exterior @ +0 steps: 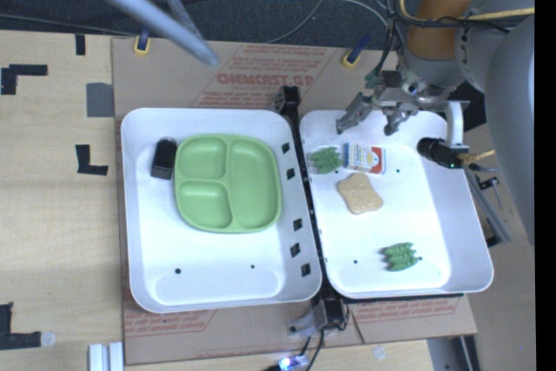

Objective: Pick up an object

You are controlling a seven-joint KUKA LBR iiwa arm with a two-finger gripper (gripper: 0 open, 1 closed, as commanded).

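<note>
Camera view has our two-finger gripper [375, 119] spread open and empty over the right white bin's [452, 213] far edge, just above the small white carton with the red end [363, 157], which we reckon is light, stiff, easiest pinched across its short sides.

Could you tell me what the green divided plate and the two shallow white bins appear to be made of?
The green divided plate looks like moulded plastic: uniform colour, soft sheen, rounded compartment ridges. The shallow white bins also look plastic, smooth and slightly glossy with rounded corners, though coated metal cannot be excluded.
</note>
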